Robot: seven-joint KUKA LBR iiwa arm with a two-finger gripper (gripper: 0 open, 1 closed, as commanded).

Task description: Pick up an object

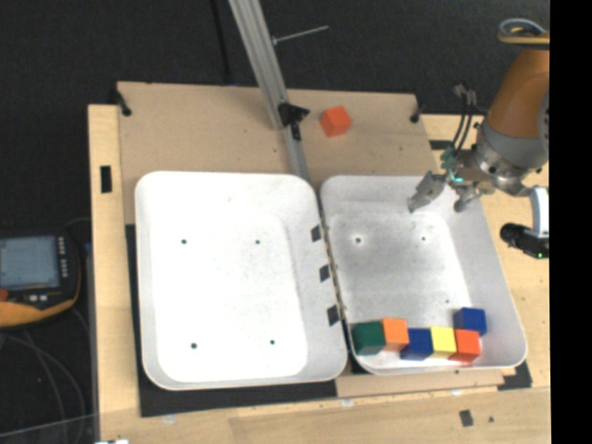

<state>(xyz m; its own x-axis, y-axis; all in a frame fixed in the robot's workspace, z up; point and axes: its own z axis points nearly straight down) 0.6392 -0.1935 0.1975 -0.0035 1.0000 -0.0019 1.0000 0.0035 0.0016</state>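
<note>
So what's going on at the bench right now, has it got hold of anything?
Nothing held. The arm's end effector hangs open over the far right corner of the right bin. The blocks sit bunched along that bin's near edge: green, orange, two blue, yellow and another orange. One orange block lies outside on the board behind the bins. The left bin is beside it.

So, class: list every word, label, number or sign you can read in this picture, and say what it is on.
No text can be read.
Handheld device at the left edge: its screen is lit, but too blurred to read.
Blocks, bins and arm: no visible lettering.
</note>
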